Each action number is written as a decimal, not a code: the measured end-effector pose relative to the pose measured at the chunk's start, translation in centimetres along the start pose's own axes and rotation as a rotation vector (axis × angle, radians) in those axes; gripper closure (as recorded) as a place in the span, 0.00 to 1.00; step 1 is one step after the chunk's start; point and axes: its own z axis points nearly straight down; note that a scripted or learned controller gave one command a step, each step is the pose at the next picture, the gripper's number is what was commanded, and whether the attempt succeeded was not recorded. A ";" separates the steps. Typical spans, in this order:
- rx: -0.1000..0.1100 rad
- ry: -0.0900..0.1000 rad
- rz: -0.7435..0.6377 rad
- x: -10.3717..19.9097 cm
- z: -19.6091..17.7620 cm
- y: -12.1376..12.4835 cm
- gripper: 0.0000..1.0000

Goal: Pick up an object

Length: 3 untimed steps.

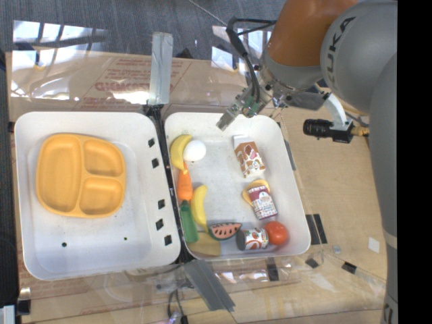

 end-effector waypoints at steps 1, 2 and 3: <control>0.001 0.001 0.029 5.4 3.9 5.6 1.00; 0.001 -0.001 0.026 8.6 6.1 7.3 1.00; 0.000 -0.002 -0.325 7.0 6.0 2.5 1.00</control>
